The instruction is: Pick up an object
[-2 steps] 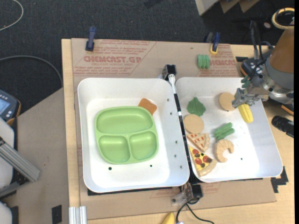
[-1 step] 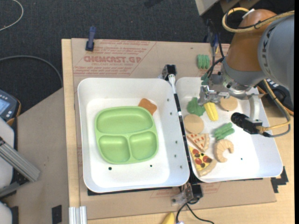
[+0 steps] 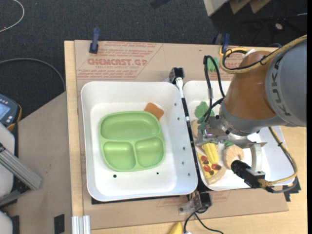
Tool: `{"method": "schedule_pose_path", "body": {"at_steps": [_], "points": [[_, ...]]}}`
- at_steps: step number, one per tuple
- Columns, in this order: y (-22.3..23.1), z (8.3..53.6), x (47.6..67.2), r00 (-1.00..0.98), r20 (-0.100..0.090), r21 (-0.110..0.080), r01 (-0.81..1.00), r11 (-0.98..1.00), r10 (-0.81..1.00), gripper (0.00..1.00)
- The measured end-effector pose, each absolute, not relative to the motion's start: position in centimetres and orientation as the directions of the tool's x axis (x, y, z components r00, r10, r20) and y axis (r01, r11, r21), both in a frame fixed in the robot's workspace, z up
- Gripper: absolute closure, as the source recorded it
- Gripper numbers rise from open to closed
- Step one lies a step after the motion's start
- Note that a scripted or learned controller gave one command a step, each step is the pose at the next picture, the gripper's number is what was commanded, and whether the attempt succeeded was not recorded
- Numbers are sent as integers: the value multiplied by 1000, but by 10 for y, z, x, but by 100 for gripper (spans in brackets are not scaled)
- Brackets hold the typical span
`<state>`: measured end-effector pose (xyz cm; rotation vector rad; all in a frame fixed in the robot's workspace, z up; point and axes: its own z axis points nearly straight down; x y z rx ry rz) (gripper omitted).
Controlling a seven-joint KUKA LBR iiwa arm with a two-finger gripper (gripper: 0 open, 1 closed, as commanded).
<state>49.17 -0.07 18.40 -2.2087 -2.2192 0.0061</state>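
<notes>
My gripper (image 3: 210, 133) hangs low over the left part of the right bin (image 3: 273, 167), under the orange wrist band. Just below it lie a yellow corn cob (image 3: 211, 153), a pizza slice (image 3: 210, 169) and a tan bread-like piece (image 3: 233, 153). A green leafy item (image 3: 201, 110) sits just above the gripper, and part of a pale yellow item peeks out on its left. I see nothing between the fingers. In the left bin (image 3: 92, 130) a green divided plate (image 3: 131, 140) lies flat, with an orange piece (image 3: 154, 110) at its upper right corner.
The arm's grey and orange body covers most of the right bin's upper half. A black divider strip (image 3: 186, 126) runs between the bins. Cables loop over the right bin's near edge (image 3: 273, 184). The bins rest on a cardboard sheet (image 3: 117, 60).
</notes>
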Motion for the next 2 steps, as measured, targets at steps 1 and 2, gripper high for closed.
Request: {"method": "schedule_pose_path", "body": {"at_steps": [1, 2], "points": [[-7, 274, 480, -1, 0, 10, 1000, 1, 1000, 100], [-6, 286, 480, -1, 0, 4, 1000, 1, 1000, 100]]}}
